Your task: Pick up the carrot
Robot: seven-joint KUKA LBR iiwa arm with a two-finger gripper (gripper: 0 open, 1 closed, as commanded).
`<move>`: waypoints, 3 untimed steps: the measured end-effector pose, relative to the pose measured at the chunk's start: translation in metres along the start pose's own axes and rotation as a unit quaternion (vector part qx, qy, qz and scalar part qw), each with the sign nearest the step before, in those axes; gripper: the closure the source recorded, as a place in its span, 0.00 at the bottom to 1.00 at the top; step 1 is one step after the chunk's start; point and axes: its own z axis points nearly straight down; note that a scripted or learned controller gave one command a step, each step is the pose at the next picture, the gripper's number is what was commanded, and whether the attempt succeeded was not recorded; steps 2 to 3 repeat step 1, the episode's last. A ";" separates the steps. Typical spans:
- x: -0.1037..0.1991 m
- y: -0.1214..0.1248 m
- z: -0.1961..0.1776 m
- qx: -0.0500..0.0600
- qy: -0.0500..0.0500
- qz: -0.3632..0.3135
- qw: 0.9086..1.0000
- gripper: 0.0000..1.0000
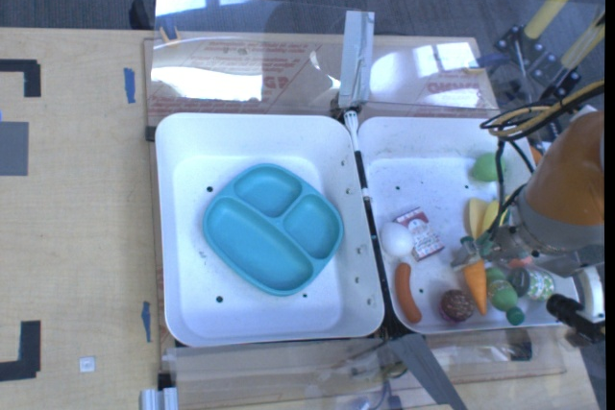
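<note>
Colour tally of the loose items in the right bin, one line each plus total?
Counting what can be told apart; the arm covers part of the pile.
Orange: 2, carrot, sausage
Green: 3, lime-like piece, two small pieces
Yellow: 1, banana-like piece
White: 1, egg-like ball
Red and white: 1, small packet
Dark red: 1, round fruit
Total: 9

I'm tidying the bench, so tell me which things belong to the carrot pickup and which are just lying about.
Job: carrot; pincer just above it.

Lying about: blue divided plate, sausage, white egg, small red-and-white packet, dark red ball, green fruit.
</note>
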 end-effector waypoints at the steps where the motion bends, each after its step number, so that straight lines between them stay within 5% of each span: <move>1: 0.000 0.001 -0.010 -0.001 -0.001 0.000 1.000 1.00; 3: 0.000 0.001 -0.010 -0.001 -0.001 0.000 1.000 1.00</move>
